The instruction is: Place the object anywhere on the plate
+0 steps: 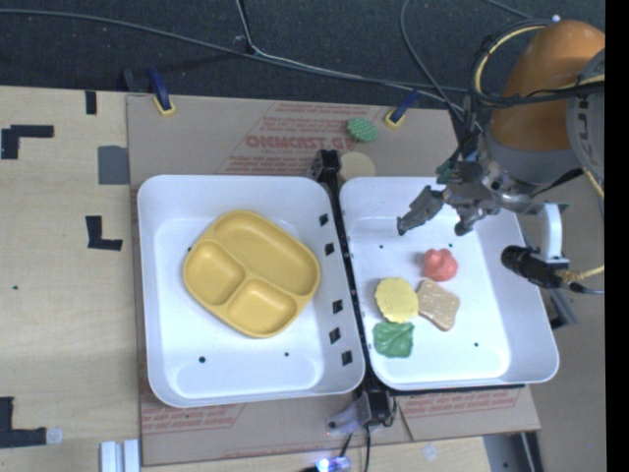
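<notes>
**Entry: arm poised over the right bin, nothing picked**

Left bin (162,293): held one yellow plate (252,272) with three compartments, lying flat near its middle, nothing on it.

Right bin (511,347): held four small items in a cluster toward its near-left part. A red piece (439,264) lay farthest; a yellow piece (396,299) and a tan toast-like piece (438,305) lay side by side and touching; a green piece (393,339) lay nearest, just beside the yellow one.

Gripper (434,216): hung over the far part of the right bin, jaws spread wide with nothing between them, apart from all four items. Its height above the bin floor was hard to judge from this slanted view.

Step in hand, by my reckoning: the approach before the grasp. The next move called for settling over one item, probably the red one as nearest, closing on it, then carrying it leftward to the plate.
</notes>
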`<state>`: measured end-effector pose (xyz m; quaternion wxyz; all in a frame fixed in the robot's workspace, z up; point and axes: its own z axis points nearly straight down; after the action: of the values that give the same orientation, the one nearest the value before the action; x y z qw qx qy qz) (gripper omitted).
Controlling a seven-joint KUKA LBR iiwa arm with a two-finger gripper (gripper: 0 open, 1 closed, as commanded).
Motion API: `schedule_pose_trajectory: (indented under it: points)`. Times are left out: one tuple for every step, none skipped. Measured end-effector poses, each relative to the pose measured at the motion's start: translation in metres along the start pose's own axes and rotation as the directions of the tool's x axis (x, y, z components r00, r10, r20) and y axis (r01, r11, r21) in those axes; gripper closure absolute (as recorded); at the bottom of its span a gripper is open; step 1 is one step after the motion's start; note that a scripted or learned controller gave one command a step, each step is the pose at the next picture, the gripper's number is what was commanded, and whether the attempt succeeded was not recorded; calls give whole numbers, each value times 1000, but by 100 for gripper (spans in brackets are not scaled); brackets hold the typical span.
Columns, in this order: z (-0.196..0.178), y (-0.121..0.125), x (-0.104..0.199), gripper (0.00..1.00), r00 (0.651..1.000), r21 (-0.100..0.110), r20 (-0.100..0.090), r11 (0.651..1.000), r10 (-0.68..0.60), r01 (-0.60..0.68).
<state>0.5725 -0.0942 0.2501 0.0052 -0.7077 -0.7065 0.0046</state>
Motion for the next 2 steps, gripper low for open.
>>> schedule_pose_trajectory:
  points:
    - [-7, 2, 0, 0, 1000, -13, 1, 1000, -3, 3]
    - [37, 6, 4, 0, 1000, -10, 2, 1000, -3, 3]
